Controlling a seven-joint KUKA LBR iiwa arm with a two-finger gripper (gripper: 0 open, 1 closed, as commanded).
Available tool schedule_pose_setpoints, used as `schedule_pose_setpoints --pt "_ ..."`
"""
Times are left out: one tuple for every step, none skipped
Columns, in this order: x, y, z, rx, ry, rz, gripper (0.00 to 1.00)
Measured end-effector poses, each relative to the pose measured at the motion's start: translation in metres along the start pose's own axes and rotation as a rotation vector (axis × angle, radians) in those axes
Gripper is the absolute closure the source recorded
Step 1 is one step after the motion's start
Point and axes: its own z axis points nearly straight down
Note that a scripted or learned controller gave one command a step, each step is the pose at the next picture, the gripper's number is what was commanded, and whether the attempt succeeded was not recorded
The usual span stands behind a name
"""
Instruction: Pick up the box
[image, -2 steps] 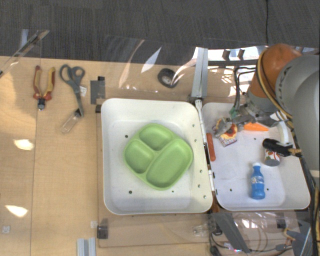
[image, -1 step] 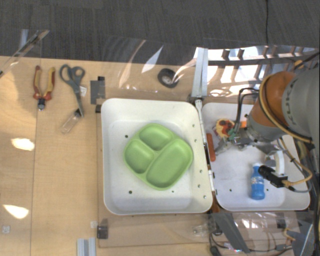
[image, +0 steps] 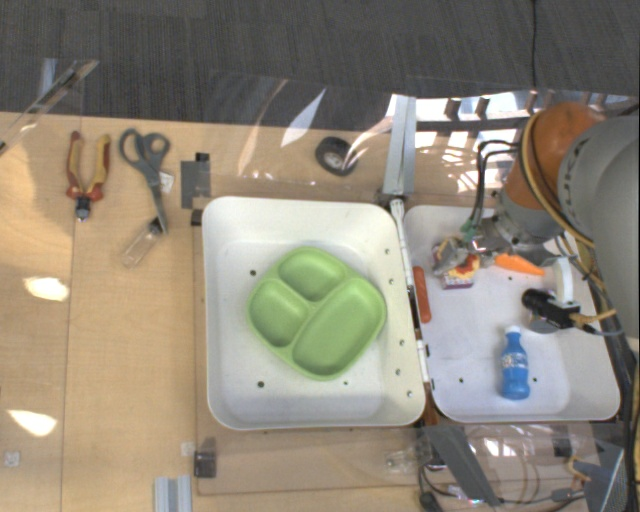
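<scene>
— Nearest the camera, what lies along the lower edge?

— Cables and clear fittings (image: 470, 470) sit on the worktop (image: 100, 380) just below the two white bins. Above them, the right bin (image: 590, 390) holds a blue bottle (image: 514, 364) lying near its front, cap pointing away from the camera.

— And the box?

— A small, colourful box (image: 457, 272) rests on the floor of the right bin, in its far left part, close to the wall shared with the left bin. An orange, carrot-like piece (image: 519, 265) lies just to its right, and a narrow red strip (image: 421, 295) lies along the left wall nearby.

— Where is the gripper?

— The gripper (image: 470, 240) sits low over the far left part of the right bin, just above the box, with the grey arm and its orange band (image: 560, 150) behind it. Whether it is released or clenched cannot be told, and nothing shows it grasping the box.

— The left bin?

— The left bin (image: 230, 380) carries a green divided plate (image: 317, 311) at its middle. Beyond it on the worktop lie scissors (image: 147, 165), red-handled pliers (image: 85, 172) and a roll of tape (image: 335, 154).
</scene>
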Motion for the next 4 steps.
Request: schedule_pose_setpoints --pt "0.033 -0.055 0.000 -0.008 -0.004 0.090 0.00" --pt "0.003 0.021 0.003 -0.001 -0.001 -0.054 0.00" --pt "0.028 -0.042 0.000 -0.006 -0.006 0.079 0.00" --pt "0.023 0.022 0.003 -0.003 -0.001 -0.089 0.00"
